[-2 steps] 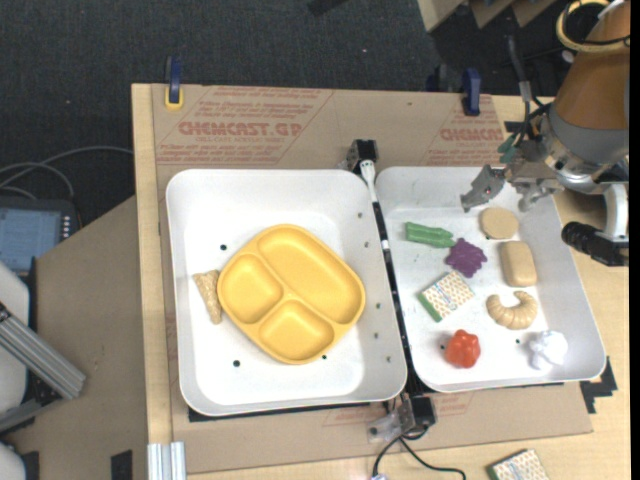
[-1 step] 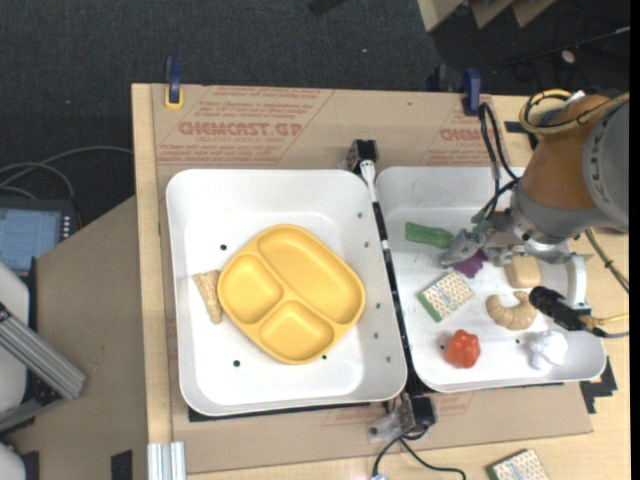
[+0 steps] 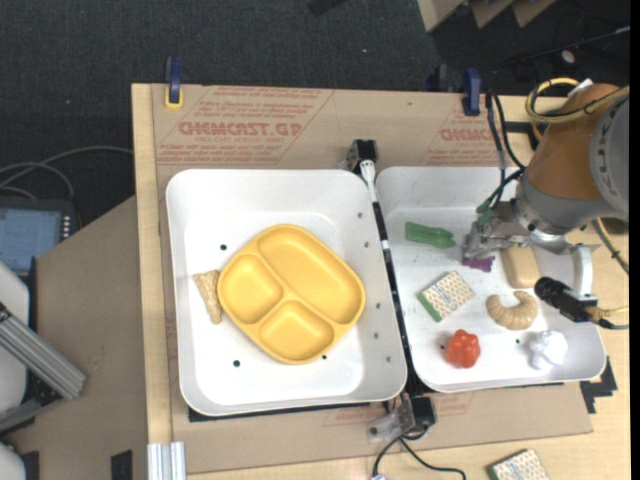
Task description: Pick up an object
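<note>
The right bin (image 3: 430, 193) holds several small things. A green piece (image 3: 429, 235) lies near its back left. A purple piece (image 3: 479, 261) sits just under my gripper (image 3: 484, 245), which hangs low over the bin's middle; the gripper partly covers the purple piece. Toward the front are a green-edged checkered packet (image 3: 446, 294), a tan croissant (image 3: 513, 310), a red tomato-like toy (image 3: 461, 348) and a white crumpled item (image 3: 546, 349). A beige block (image 3: 519, 266) lies right of the gripper.
In the left bin (image 3: 200, 208) rest a yellow three-compartment plate (image 3: 290, 293) and a small tan cracker (image 3: 209, 295) at the plate's left edge. The grey arm (image 3: 570, 173) and its black cables hang over the right bin's back right.
</note>
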